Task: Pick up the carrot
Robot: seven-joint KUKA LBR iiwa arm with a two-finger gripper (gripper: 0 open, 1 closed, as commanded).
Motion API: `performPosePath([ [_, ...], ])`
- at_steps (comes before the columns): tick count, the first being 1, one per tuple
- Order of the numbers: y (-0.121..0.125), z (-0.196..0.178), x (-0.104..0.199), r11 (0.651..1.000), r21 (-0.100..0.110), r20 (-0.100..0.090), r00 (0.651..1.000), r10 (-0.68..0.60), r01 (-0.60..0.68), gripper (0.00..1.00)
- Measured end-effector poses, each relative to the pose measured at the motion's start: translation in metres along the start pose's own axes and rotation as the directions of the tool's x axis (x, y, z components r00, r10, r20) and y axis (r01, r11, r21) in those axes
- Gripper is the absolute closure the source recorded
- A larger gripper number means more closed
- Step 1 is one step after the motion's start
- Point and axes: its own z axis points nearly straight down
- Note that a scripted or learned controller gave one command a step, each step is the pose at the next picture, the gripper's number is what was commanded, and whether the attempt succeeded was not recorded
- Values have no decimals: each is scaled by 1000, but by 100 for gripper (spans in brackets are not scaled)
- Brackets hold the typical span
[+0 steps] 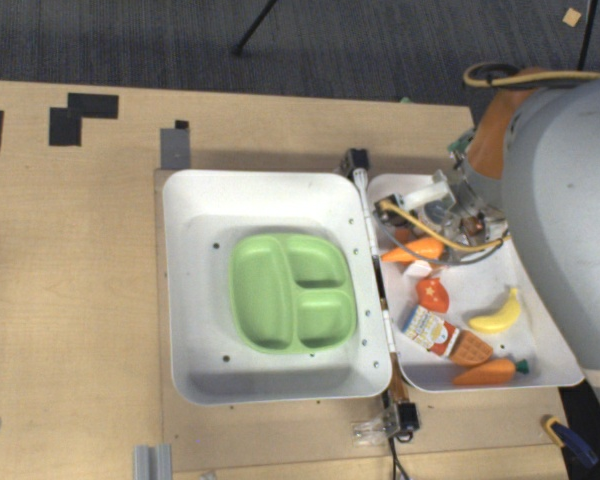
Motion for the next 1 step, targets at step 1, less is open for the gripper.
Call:
performPosePath([
  [1, 0, 3, -3, 1000, -1, -2, 1000, 2, -2, 100],
])
